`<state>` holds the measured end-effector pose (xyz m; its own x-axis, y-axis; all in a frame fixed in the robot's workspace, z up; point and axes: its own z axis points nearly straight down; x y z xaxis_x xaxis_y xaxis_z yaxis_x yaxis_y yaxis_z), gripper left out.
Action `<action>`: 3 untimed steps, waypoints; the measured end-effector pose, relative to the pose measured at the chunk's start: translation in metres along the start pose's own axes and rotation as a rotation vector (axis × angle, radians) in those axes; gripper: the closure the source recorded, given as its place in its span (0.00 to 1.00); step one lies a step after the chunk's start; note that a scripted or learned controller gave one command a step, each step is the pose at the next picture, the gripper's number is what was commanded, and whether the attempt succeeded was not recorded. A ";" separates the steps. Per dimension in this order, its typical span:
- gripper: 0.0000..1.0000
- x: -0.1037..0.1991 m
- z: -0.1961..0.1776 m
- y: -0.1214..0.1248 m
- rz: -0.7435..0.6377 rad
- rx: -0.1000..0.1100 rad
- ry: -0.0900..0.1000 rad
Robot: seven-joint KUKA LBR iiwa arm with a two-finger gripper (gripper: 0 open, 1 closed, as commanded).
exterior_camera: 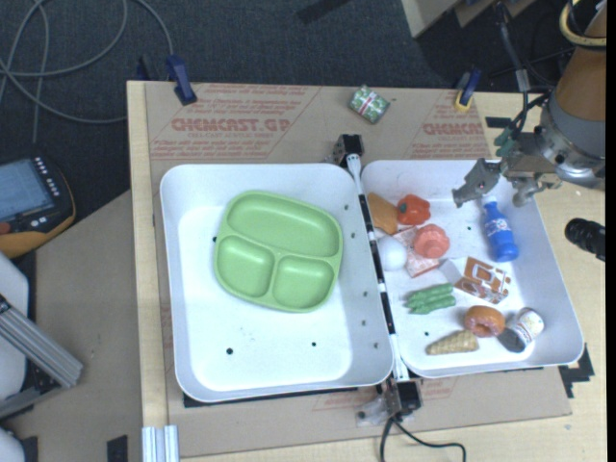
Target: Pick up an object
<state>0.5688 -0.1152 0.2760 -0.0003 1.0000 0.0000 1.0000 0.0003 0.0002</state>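
My gripper (498, 192) hangs over the back right part of the right bin (558, 287), open, its fingers (470, 187) spread apart with nothing between them. A blue bottle (500, 232) with a white cap lies on the bin floor just in front of the gripper, its cap end close under the fingers. Other pickable items lie in the same bin: a red pepper (414, 208), a pink-red piece (429, 243), a white egg (394, 254), green beans (429, 299), a waffle-like piece (484, 279), a donut (483, 320), a cone (451, 344) and a small can (525, 326).
The left bin (192, 335) holds a green divided plate (279, 250). A small green wrapped item (368, 103) lies on the board behind the bins. Blue clamps (179, 78) grip the board's back edge. The arm comes in from the upper right.
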 end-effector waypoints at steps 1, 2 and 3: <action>0.00 0.033 0.092 0.016 0.000 0.003 0.001; 0.00 0.021 0.157 0.023 0.001 0.003 0.001; 0.00 0.002 0.191 0.068 0.000 -0.002 0.000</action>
<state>0.6371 -0.1128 0.0854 -0.0005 1.0000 0.0000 1.0000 0.0005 0.0025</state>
